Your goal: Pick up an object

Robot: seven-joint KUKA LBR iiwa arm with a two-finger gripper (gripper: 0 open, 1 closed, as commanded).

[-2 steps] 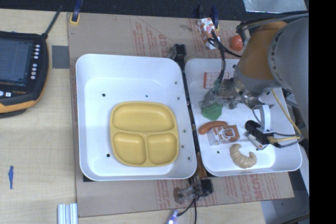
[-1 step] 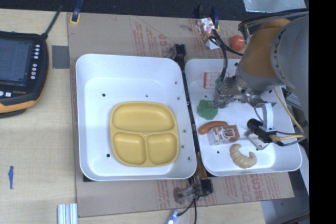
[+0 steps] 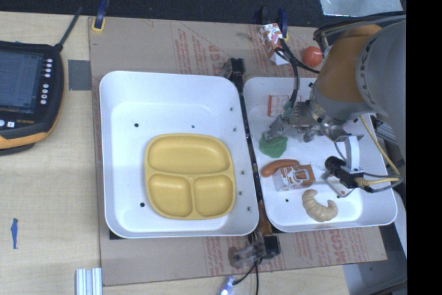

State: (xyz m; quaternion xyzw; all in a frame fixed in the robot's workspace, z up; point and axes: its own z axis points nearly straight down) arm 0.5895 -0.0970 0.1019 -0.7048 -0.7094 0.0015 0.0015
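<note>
The green toy (image 3: 273,146) lies near the left wall of the right bin (image 3: 383,217), right under the gripper (image 3: 283,126); from here I can't tell how its claw stands. Just below lie a sausage (image 3: 279,166), a small carton (image 3: 295,177) and a croissant (image 3: 320,206). The left bin (image 3: 124,100) holds a yellow divided plate (image 3: 189,175).

The grey arm (image 3: 383,59) enters from the right edge of the frame, in its upper right part, with the orange band (image 3: 343,69) showing just above the wrist. It bends down and leftward, placing the pincer (image 3: 284,126) low at centre right, its tips pointing toward the left.
</note>
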